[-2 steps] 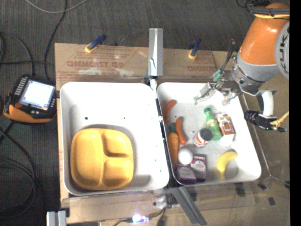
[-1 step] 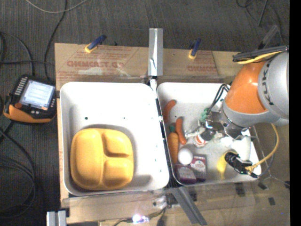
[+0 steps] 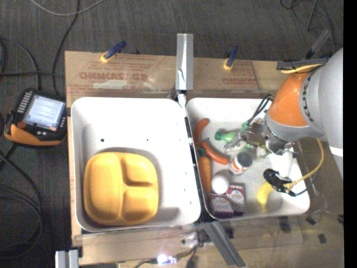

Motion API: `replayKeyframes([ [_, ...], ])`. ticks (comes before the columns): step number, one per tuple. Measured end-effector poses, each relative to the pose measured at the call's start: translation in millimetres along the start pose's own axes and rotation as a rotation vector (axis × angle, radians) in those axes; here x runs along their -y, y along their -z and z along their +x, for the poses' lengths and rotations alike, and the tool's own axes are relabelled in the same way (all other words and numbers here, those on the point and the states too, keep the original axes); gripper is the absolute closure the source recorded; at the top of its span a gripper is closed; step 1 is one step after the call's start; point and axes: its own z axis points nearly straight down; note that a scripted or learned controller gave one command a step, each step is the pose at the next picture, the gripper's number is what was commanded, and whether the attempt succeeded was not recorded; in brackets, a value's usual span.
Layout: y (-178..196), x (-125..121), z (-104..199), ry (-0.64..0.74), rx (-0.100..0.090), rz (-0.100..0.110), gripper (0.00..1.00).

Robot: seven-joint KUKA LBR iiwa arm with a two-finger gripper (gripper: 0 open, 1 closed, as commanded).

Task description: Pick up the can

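Two white bins stand side by side before you, and the gripper (image 3: pixel 249 137) is low over the right bin (image 3: pixel 234 113), about the middle of it. From this slanted view you cannot tell whether the gripper is wide or narrow, because the wrist with its orange band covers a part of it.

The can (image 3: pixel 241 162) is just beside the gripper, on the side toward the near rim of the bin. It is small, with a red band and a pale top, and it seems to stand upright. Whether it touches the gripper or not, you cannot tell.

From the gripper toward the left bin (image 3: pixel 122 121), a green thing (image 3: pixel 224 133) lies very near. Further the same way you see a red-orange sausage shape (image 3: pixel 201 128), and a second sausage shape (image 3: pixel 215 153) that lies tilted, close to the can. A carrot (image 3: pixel 205 173) lies along the bin wall there.

Beyond the can, seen from the gripper, a white egg (image 3: pixel 220 183) lies next to a dark red carton (image 3: pixel 228 200), and the carton is at the near rim. A yellow banana (image 3: pixel 263 197) lies near that rim too, on the arm's side of the can and apart from it.

Well apart from the gripper, in the left bin, lies a yellow divided plate (image 3: pixel 120 188).
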Motion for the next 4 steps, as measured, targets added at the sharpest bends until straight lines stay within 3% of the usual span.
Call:
replayKeyframes([
  [1,8.9,-0.4,-1.3,-0.001,0.003,-0.001,1.0],
  [2,87.7,2.6,39.7,-0.143,0.008,0.011,1.0],
  [3,87.8,2.5,39.2,-0.144,0.009,0.011,0.0],
  [4,-0.2,-16.4,-5.0,-0.23,0.005,0.0,0.0],
])
